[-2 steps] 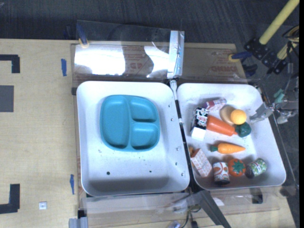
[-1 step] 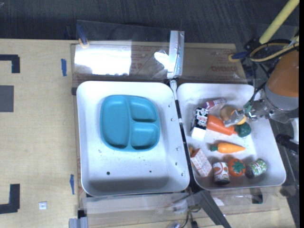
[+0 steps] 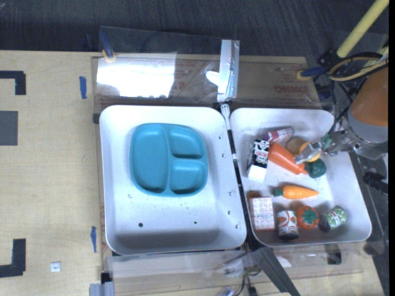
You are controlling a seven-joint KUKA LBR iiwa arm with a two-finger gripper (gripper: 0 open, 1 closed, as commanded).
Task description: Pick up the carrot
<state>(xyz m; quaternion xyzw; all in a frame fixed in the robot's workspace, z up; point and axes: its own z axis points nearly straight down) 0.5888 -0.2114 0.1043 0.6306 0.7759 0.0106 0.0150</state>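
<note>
Jaws cannot be read: the gripper [image 3: 316, 155] hangs low by the right bin's [image 3: 360, 193] far-right edge. Reaching, I judge; the carrot [image 3: 297, 192] lies free mid-bin, so the next move must shift nearward and descend.

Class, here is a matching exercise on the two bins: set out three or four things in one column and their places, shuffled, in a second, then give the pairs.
Things:
1. blue divided plastic plate
2. orange toy carrot with green top
3. black-and-white cow-print carton
4. round red toy tomato

Places:
A. right bin, middle
B. left bin
C. right bin, near edge
D. right bin, upper left

Pairs: 1-B, 2-A, 3-D, 4-C
</note>
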